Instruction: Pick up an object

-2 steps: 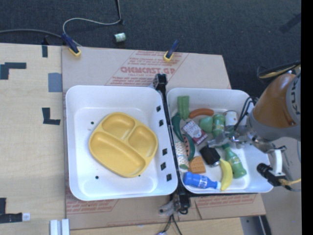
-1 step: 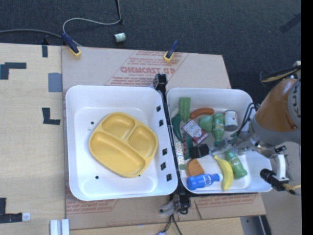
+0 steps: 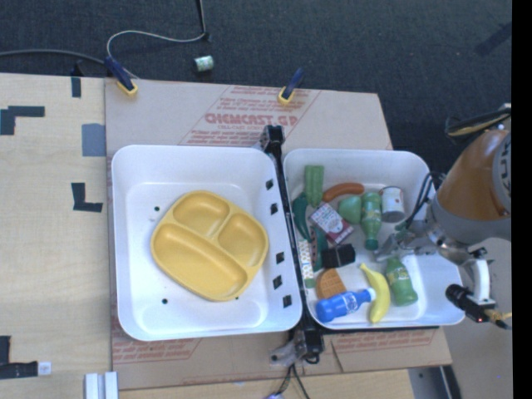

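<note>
Clutter fills the right bin (image 3: 416,166): a banana (image 3: 378,293), blue bottle (image 3: 343,304), green bottles (image 3: 371,209), a sausage (image 3: 342,191). The claw (image 3: 397,243) hangs low among them beside a green bottle (image 3: 401,282); whether it grips anything I cannot tell. Left bin (image 3: 133,223) holds a yellow divided plate (image 3: 209,243).

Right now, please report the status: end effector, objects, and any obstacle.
End effector low in right bin, fingers unclear. Nothing seen held. Banana, blue bottle, green bottles crowded close around. Yellow plate in left bin.
</note>
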Tool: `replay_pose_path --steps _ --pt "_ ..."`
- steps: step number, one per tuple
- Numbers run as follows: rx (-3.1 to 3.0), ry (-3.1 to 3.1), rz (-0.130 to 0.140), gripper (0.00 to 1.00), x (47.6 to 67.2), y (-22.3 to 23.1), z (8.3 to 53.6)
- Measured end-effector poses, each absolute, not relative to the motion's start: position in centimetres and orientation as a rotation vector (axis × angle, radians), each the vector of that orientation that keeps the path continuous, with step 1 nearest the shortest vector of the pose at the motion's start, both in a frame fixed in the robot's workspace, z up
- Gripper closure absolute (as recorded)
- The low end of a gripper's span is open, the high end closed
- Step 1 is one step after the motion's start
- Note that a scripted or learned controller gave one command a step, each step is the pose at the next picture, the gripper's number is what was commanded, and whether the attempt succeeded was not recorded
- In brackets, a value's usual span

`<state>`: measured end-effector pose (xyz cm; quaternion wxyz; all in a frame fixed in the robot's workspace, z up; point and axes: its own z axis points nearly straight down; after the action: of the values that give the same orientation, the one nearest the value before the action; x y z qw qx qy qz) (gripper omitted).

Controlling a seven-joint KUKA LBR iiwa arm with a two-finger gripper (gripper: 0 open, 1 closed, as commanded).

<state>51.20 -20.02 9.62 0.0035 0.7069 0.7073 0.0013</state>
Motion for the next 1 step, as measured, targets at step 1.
replay_pose_path --steps 1 --pt "2.216 2.217 0.004 0.0 51.19 -20.03 9.61"
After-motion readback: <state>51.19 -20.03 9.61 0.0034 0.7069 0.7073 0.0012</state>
